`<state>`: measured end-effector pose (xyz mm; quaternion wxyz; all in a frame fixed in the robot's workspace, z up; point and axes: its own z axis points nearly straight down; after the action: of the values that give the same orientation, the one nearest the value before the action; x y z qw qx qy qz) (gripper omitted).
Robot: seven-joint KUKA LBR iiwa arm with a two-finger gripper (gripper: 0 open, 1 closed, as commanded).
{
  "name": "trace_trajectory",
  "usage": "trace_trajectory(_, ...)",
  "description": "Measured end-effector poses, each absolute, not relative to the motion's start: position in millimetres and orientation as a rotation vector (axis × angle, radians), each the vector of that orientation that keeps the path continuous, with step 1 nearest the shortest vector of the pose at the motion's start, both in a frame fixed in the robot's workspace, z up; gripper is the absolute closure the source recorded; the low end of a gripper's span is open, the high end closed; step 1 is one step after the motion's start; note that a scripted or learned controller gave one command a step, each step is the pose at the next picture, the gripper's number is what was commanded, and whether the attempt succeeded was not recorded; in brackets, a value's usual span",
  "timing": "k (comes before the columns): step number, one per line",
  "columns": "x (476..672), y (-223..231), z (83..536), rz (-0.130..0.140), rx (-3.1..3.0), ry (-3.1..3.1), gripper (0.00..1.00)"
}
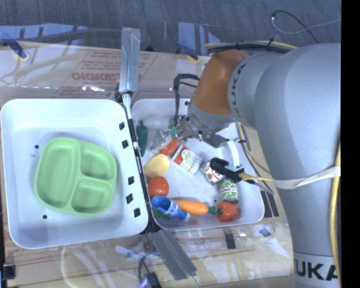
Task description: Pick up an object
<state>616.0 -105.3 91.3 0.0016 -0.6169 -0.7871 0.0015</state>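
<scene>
My gripper [176, 129] hangs low over the far part of the right bin [255, 206], under the orange wrist band. Just below it lie a red-orange piece [170, 147] and a white printed carton [187, 159]. A dark green vegetable [143, 137] rests against the bin's left wall. Closer to the front are a yellow fruit [157, 165], a red tomato [158, 186], a blue bottle [168, 207], an orange carrot [192, 207], a red pepper [227, 211], a green-and-white can [228, 191] and a small red-and-white pack [211, 173]. Nothing shows between the gripper's tips.
The left bin [18, 119] holds a light green divided plate [76, 175]. A metal divider [129, 59] runs between the two bins. The big grey arm [288, 113] covers the right bin's right side and far corner.
</scene>
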Motion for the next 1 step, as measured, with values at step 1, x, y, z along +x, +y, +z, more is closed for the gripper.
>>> trace_trajectory(1, 616.4, -105.8, 101.8, 0.006, -1.932, -2.474, 1.0)
